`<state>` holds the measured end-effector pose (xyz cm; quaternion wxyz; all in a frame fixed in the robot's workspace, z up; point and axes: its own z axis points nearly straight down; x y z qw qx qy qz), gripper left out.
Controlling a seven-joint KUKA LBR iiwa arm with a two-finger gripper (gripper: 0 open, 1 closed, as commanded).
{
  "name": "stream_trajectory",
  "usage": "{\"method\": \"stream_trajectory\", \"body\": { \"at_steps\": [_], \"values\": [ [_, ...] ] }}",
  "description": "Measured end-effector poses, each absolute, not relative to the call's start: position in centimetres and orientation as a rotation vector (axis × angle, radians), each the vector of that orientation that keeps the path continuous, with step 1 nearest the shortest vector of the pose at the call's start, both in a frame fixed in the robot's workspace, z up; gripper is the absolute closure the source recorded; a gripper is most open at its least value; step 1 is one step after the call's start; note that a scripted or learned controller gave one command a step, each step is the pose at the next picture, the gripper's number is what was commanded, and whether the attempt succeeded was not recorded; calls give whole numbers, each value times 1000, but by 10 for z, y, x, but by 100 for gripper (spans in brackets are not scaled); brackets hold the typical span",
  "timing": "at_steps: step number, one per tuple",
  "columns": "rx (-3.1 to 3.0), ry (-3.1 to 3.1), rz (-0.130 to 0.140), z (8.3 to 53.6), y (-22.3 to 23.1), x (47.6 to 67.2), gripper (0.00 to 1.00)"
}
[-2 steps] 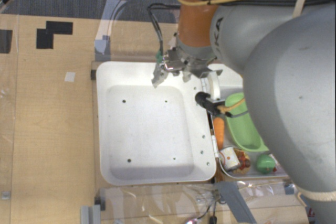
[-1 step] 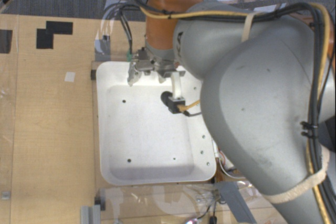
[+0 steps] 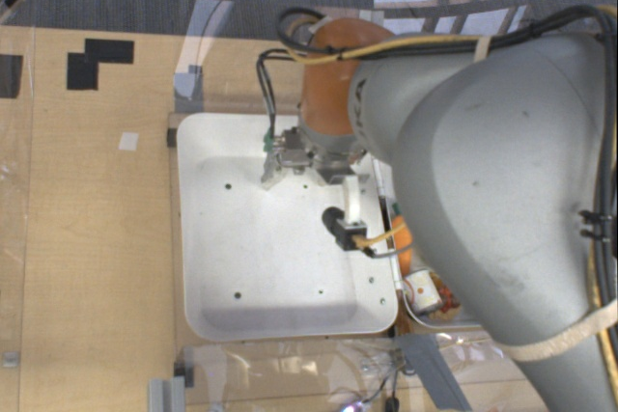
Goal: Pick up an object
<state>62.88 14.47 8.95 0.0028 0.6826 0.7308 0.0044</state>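
Smooth white plastic bin (image 3: 208, 304) on matt wooden bench (image 3: 87, 236).

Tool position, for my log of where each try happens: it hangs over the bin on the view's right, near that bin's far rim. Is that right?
Not quite. The tool hangs over the bin on the view's left, not the one on the right, and it is near that bin's far rim. The camera view shows this.

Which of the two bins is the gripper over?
The left-hand bin in the view: the gripper hangs above its far side. The right-hand bin, holding an orange object, lies mostly under the arm.
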Motion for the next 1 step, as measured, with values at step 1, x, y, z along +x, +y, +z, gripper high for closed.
{"method": "stream_trajectory", "body": {
  "at_steps": [1],
  "values": [
    [2315, 2123, 5, 186, 105, 530, 0]
  ]
}}
